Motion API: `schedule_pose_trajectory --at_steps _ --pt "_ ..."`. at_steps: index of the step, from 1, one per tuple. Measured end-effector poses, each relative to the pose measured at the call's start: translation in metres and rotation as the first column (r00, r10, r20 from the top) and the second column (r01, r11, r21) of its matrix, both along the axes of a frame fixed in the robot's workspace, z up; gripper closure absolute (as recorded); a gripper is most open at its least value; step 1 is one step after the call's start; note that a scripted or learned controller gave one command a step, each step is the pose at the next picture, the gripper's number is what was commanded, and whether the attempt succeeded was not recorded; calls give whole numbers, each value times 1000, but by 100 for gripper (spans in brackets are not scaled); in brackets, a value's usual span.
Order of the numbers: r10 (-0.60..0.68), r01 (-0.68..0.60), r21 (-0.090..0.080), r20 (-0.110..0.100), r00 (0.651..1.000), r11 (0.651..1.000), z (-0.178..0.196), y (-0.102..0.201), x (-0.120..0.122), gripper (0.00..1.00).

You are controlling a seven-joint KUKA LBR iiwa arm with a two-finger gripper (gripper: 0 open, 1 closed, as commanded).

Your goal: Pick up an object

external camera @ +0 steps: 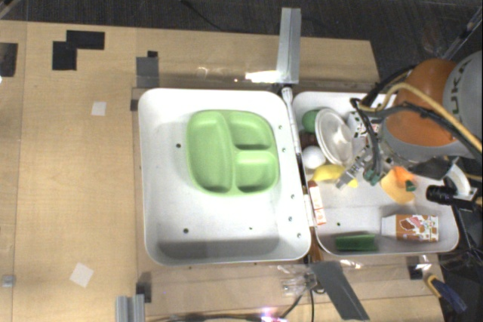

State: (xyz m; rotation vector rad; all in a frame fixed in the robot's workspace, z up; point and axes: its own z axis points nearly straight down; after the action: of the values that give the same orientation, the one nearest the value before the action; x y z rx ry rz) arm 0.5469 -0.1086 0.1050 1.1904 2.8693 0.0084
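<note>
Right white plastic bin [445, 237]: smooth yellow banana-shaped toy [327, 173] lies just left of the metal pincer [361, 171], whose opening cannot be told. Left bin: glossy green compartment tray [230, 151].

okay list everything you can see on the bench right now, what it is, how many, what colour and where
bins: two, white, side by side on the bench
divided plate: one, green, middle of left bin
small carton: one, white and brown, right bin, near edge
flat block: one, dark green, right bin, near edge
yellow item: one, right bin, left side
white ball: one, right bin, left side
arm: one, grey with orange band, over right bin
pincer: one, low in right bin beside the yellow item
</note>
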Motion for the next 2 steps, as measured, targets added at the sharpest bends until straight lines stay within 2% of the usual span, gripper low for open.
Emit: schedule_pose_trajectory --at_steps 1,2 --pt "141 -141 3 -21 990 990 92 -53 29 100" --pt "171 -171 5 -23 985 985 138 -5 -44 100"
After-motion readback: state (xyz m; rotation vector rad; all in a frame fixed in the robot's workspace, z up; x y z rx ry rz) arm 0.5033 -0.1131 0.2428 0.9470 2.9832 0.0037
